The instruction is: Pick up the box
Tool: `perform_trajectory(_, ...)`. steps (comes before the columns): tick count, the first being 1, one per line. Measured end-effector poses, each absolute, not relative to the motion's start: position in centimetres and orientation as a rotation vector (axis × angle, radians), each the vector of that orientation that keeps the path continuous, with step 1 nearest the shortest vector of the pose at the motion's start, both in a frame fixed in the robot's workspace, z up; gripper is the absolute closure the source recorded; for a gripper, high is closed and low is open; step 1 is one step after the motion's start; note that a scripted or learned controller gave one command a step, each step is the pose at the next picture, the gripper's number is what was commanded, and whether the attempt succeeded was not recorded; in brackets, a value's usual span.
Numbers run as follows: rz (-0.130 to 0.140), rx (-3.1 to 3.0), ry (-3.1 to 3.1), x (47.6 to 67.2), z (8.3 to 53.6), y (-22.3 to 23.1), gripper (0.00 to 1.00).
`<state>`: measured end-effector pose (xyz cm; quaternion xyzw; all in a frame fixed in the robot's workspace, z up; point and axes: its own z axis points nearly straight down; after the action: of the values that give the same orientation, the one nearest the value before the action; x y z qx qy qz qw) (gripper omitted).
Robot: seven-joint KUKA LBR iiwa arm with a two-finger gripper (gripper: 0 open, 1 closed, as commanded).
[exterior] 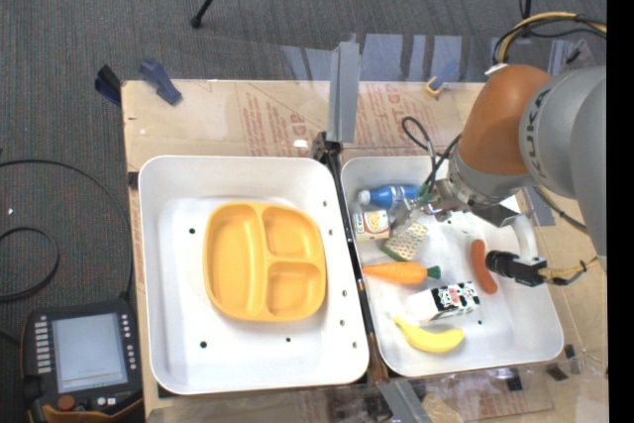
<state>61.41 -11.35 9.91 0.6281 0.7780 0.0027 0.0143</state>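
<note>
A small white box with black cow spots (454,299) lies on its side in the right bin (525,337), between a carrot and a banana. A second small carton with a brown and red label (372,223) sits against that bin's left wall. My gripper (416,209) hangs low over the upper left of the right bin, just right of the labelled carton and above a tan waffle-patterned piece (407,238). It is well apart from the cow-spotted box. Nothing is visibly held.
Also in the right bin are a bottle with a blue cap (389,195), an orange carrot (396,273), a yellow banana (429,337) and a red sausage (479,264). The left bin (168,213) holds a yellow divided plate (264,260).
</note>
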Motion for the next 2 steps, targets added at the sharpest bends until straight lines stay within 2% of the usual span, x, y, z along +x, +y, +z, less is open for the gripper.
perform_trajectory(1, 0.003, 1.825, 2.556, 57.9, 8.9, -10.5, 0.00)
perform_trajectory(2, 0.001, 1.750, 2.612, 53.4, 8.7, -11.1, 0.00)
